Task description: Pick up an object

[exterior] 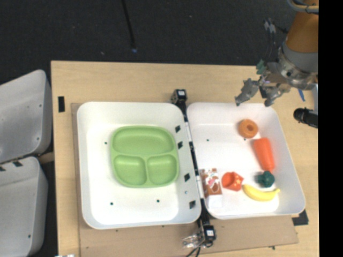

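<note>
My gripper hangs over the far edge of the right bin, its two grey fingers spread apart with nothing between them. Just below it in the bin lies an orange ring-shaped toy. An orange carrot with a dark green top lies along the bin's right side. A yellow banana, a small red piece and a red-and-white packet lie near the bin's front.
The left bin holds a green divided plate. Black clips run along the seam between the bins. Pale grey panels stand at the far left of the wooden bench.
</note>
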`<state>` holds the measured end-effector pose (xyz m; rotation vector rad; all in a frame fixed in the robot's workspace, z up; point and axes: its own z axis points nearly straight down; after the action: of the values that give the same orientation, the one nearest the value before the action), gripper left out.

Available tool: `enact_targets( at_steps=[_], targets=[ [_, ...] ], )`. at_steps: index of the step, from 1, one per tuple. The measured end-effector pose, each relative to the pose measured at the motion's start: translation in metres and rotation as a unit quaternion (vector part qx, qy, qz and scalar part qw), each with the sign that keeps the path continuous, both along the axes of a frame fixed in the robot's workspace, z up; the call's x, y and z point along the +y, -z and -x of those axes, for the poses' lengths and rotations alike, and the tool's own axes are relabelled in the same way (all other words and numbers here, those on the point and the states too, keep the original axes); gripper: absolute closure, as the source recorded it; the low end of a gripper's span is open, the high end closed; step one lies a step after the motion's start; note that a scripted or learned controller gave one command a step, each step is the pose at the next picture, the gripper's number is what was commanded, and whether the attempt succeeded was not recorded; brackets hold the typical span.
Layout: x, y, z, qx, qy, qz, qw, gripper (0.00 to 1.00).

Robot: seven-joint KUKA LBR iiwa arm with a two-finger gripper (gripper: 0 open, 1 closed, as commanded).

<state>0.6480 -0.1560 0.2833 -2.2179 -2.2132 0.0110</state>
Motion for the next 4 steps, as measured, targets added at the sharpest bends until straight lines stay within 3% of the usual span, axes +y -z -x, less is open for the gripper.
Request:
enact_targets(
  at_steps=[1,3,4],
  targets=[
    [0.000,-0.008,-0.002,-0.006,-0.001,0.0006,1.0000,0.00],
    [-0.016,0.110,0.010,-0.003,0.000,0.0013,1.0000,0.00],
    [-0.008,0.160,0.006,-0.005,-0.002,0.0014,1.0000,0.00]
  ],
)
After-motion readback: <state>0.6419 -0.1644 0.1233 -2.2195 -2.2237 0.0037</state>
